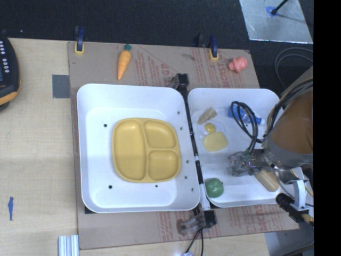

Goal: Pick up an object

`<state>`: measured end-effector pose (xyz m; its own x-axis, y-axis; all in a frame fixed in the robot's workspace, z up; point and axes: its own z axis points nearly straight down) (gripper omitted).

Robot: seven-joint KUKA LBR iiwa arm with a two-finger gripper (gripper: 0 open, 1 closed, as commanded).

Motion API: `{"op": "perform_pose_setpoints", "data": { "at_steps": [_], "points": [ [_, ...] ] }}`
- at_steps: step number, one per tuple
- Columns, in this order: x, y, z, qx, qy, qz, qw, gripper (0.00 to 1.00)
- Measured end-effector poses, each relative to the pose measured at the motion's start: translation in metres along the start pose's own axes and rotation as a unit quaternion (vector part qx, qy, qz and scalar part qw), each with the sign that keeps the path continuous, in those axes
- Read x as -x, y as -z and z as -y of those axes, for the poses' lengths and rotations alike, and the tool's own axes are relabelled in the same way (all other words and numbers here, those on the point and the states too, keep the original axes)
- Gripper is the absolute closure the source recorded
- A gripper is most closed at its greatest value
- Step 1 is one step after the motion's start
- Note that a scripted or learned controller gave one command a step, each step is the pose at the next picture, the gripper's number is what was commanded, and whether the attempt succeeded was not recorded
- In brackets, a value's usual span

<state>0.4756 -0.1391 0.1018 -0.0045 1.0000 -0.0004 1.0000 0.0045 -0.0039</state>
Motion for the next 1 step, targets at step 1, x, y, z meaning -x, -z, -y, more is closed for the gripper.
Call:
{"op": "perform_pose_setpoints", "data": {
  "at_steps": [1],
  "points": [
    [-0.0564,0.0965,-0.0812,0.008,0.004,0.000,1.0000,1.00]
  ]
}}
